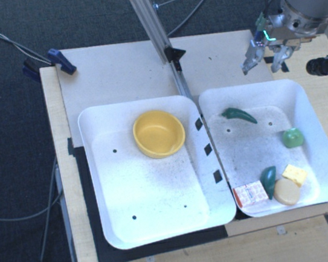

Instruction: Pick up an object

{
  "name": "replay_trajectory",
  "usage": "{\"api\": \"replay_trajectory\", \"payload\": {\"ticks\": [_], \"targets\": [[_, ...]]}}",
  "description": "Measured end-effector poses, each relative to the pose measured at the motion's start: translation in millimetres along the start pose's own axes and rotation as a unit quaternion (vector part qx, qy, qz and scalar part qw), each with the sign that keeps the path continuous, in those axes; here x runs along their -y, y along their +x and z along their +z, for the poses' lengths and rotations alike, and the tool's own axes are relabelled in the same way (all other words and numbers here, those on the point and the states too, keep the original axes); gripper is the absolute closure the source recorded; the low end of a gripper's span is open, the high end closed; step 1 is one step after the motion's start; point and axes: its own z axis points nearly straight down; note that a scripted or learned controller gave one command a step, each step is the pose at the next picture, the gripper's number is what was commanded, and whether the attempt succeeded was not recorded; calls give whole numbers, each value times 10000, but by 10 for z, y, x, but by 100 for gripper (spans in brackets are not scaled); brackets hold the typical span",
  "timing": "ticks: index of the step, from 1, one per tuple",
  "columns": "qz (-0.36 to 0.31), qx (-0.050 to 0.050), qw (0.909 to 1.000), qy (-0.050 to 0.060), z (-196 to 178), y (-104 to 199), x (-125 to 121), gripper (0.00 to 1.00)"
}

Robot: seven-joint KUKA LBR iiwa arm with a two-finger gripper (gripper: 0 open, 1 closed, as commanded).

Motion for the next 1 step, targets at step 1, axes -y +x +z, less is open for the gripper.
{"api": "replay_trajectory", "payload": {"ticks": [1], "targets": [[-3, 4, 10000, -40, -47, 0, -10, 0]]}}
